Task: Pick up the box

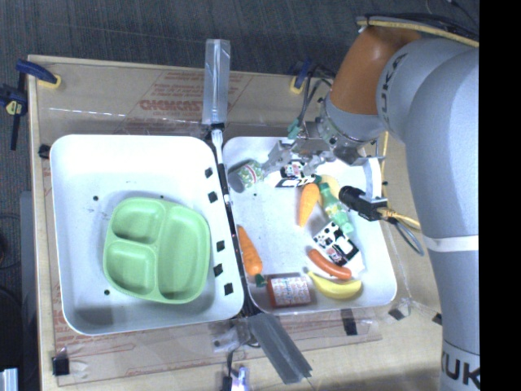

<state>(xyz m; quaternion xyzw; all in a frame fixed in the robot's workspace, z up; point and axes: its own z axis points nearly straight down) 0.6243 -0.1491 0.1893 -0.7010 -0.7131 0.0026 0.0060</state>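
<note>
**Small patterned box sits among toy food, claw up at the bin's far end**

The box point(335, 243), a small carton with a black-and-white print, lies tilted in the right bin point(269, 218), and everything below is placed from it. Just below it lie a red pepper-like piece point(330, 264) and a banana point(338, 287), the first seemingly touching its lower edge. Up and to its left stands an orange carrot point(306, 204); a green piece point(334, 206) crowds its upper side. Well to its lower left lies a can point(286, 290), and further left a second carrot point(250, 252).

The claw point(295, 163) hangs well above the box, toward the bin's far wall; whether it is apart or together I cannot tell.

Judged by looks, the box is light cardboard, stiff on its edges but liable to dent on broad faces, with a slick printed skin. A hold across its two narrower sides seems best, coming in where neighbours leave room; the crowding could nudge it aside.
</note>
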